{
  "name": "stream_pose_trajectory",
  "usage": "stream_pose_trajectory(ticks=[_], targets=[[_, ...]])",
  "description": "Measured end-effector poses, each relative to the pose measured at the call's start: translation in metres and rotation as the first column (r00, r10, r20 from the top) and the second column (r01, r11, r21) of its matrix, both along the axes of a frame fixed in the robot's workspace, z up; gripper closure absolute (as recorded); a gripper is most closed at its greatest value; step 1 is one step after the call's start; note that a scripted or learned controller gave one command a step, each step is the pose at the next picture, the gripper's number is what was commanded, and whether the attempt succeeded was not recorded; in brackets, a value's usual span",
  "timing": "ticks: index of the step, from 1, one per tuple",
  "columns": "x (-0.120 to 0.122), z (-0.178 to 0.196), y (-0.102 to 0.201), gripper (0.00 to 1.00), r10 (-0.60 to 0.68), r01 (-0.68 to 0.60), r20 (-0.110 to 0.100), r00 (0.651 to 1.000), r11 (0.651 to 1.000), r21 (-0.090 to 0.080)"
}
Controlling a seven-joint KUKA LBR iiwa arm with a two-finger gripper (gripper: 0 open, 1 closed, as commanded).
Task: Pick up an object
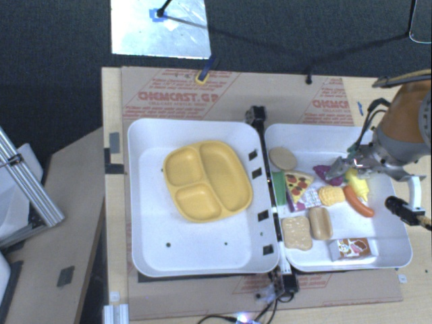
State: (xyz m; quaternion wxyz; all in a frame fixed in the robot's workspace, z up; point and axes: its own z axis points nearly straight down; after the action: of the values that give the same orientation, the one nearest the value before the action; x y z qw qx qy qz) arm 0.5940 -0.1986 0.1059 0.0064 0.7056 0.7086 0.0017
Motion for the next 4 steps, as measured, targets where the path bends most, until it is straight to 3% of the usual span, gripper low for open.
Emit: stream_pose_trajectory(ticks=[1,2,4], targets=[[0.005,0.002,0.000,0.00,0.001,-0.001,0.013,1.000,1.000,-0.001],[0.002,0.008,-0.001,1.00,0.001,-0.001,0.005,1.000,1.000,0.000],[-0.003,0.123,-0.002,1.00,0.002,-0.002,-0.004,1.000,1.000,0.004]])
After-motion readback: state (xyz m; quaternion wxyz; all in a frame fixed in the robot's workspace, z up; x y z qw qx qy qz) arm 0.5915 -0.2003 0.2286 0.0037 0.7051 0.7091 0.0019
